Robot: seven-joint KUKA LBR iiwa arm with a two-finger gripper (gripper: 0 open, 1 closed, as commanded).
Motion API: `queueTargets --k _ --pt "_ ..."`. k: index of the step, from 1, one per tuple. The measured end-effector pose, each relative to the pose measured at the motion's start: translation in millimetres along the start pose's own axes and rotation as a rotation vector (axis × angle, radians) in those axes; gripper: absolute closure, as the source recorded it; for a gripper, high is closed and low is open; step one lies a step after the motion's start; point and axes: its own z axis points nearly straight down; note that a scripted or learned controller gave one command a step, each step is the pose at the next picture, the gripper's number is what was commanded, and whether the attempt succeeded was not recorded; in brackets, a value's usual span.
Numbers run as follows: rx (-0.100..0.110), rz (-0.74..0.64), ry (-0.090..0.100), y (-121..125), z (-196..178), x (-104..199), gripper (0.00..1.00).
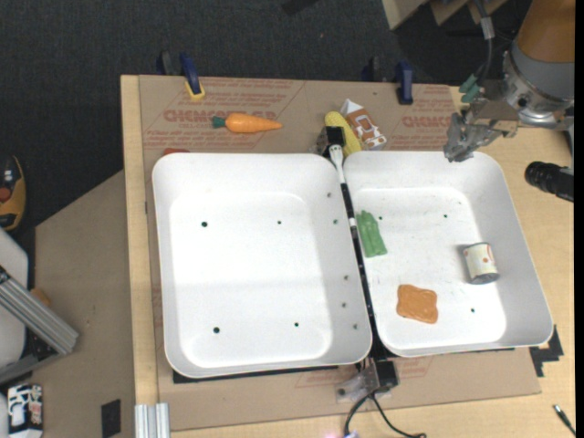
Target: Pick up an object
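The right bin holds three things. A flat green block lies near its left wall, a small silver can rests on its side near the right wall, and an orange lumpy piece sits toward the front. My gripper hangs over the bin's far right corner, well above and behind these objects. It stands open with nothing between its fingers.
The left bin sits beside the right one. Behind the bins on the brown board lie a toy carrot, a yellow banana and a small packet. Blue clamps grip the board's far edge.
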Motion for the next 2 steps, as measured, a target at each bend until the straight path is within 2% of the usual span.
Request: queueTargets --k 1,2 --pt "-0.01 0.002 -0.004 38.9 31.5 38.9 1.0" --pt "-0.02 -0.001 -0.002 29.5 -68.8 103.9 1.0"
